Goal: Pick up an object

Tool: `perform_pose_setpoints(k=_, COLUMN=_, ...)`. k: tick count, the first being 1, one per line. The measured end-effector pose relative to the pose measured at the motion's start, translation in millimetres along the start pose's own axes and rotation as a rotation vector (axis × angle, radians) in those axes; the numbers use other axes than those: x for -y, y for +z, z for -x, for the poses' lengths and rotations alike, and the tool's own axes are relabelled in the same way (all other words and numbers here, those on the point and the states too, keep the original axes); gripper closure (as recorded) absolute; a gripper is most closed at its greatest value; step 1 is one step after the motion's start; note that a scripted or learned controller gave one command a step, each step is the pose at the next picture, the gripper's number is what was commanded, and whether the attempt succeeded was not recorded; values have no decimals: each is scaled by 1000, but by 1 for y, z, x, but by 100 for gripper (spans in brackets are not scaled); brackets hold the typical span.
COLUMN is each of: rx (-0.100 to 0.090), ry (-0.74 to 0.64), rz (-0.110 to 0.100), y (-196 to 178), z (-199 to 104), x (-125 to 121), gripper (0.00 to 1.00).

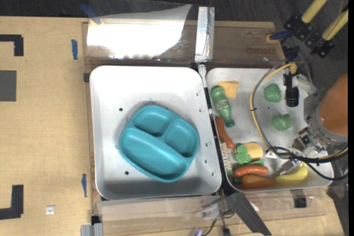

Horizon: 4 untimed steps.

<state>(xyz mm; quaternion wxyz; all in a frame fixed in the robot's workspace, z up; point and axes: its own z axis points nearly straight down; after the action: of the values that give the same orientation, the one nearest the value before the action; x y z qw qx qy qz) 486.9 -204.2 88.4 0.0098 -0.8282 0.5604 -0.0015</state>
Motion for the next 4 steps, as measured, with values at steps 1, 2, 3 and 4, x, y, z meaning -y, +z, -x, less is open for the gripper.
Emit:
perform_pose_setpoints(k=1, rx=2, ry=-315, rz=10, y=1, z=3, x=-2, gripper=0)
perform_pose_setpoints(k=2, rx=4, ry=-311, rz=8, y=-7, z=2, x=0, gripper=100)
perform_pose_setpoints(k=3, rx=5, ry=-648, rz=18, y=-83, z=14, x=14, gripper=100)
perform_pose_setpoints(k=4, rx=10, ry=-810, rz=18, y=-32, z=-29, x=54, gripper=100)
